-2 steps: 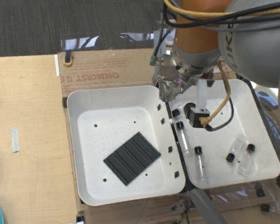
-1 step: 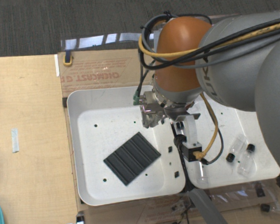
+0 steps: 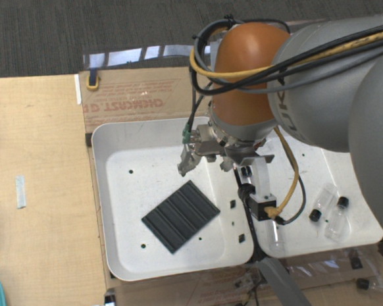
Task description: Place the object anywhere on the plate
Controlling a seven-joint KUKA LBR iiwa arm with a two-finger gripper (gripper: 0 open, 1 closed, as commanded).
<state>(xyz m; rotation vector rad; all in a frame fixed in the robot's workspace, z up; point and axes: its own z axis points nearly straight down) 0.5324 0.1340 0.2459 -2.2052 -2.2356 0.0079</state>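
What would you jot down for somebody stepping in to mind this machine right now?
Pincer: hanging over the upper middle of the left bin; nothing seen between its fingers, and I can't tell whether it is open.
Dark ribbed plate: lying flat in the left bin, below the pincer, nothing on it.
Clear plastic object with black caps: lying in the right bin, towards its right end, far from the pincer.
Done: nothing placed yet.
Left: pick up the object and set it on the plate.
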